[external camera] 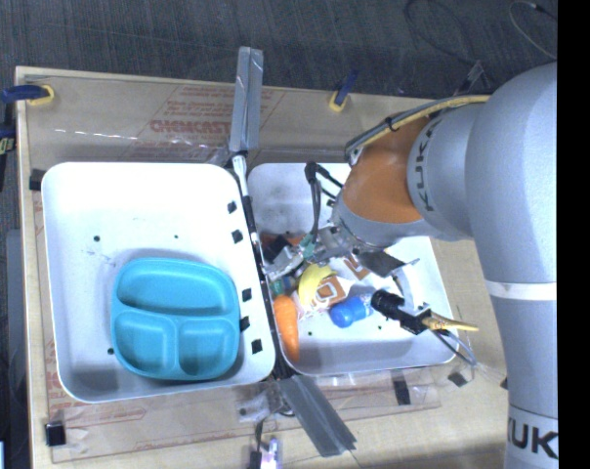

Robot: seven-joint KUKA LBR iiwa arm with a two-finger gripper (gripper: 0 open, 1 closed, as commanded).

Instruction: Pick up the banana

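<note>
Banana [316, 283] in right bin [427, 355], wedged in clutter near divider: orange item [287, 326] beside it, blue piece [350, 312] touching. Gripper [313, 252] directly above pile, presumably lined up for pick; grip state impossible to tell. Left bin [80, 223] with teal tray [175, 319].

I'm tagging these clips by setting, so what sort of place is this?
Probably a robotics lab test bench: a KUKA arm reaches over two white bins clamped to a board, with toy food and a blue tray.
</note>
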